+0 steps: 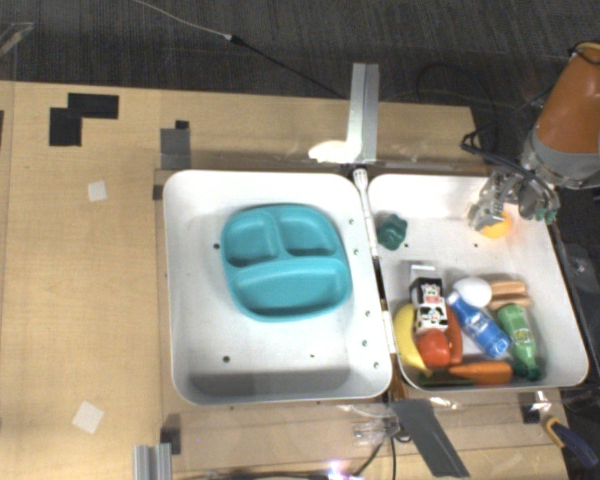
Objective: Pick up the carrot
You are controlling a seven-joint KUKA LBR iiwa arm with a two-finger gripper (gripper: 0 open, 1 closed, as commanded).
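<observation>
The carrot (478, 372) is orange with a green stem end on its left. It lies flat along the front wall of the right bin (563, 268), below a red tomato (435, 348) and a blue bottle (479, 329). My gripper (507, 204) hangs at the bin's far right corner, well behind the carrot and apart from it. Just under the gripper sits a small yellow object (496, 229); whether the two touch is unclear.
Crowding the carrot are a banana (406, 336), a cow-patterned carton (428, 303), a green bottle (519, 339) and a bun (508, 290). A teal lump (391, 230) lies near the divider. The left bin (195, 298) holds a teal divided plate (283, 259).
</observation>
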